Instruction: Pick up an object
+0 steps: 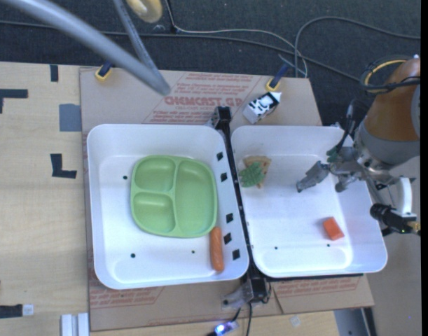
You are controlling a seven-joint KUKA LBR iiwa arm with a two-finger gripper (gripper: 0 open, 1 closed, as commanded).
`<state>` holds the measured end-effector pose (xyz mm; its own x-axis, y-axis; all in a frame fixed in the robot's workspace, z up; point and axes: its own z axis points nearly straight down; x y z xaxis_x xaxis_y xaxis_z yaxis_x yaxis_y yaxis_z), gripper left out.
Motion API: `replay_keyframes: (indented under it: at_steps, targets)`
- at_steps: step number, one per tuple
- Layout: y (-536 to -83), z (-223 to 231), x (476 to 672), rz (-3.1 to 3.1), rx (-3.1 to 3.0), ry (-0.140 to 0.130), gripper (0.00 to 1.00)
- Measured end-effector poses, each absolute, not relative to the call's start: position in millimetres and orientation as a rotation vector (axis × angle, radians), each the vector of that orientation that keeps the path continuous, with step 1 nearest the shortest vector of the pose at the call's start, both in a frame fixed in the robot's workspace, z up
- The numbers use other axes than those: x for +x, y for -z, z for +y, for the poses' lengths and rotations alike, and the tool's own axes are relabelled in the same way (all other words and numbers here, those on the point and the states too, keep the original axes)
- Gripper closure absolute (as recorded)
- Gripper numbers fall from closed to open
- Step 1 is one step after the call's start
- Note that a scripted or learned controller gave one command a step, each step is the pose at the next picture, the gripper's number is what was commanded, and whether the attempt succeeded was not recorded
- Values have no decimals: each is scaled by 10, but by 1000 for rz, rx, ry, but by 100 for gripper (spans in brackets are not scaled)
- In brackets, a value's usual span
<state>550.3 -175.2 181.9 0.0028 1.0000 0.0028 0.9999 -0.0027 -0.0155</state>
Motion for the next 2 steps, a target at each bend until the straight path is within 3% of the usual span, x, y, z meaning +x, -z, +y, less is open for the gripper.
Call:
replay_keyframes:
  at_steps: [1, 2]
  targets:
    - [-1899, -1747, 5537, -2222, -2219, -2, 0]
    - [-1302, -1713, 5609, -2220, -2216, -7, 0]
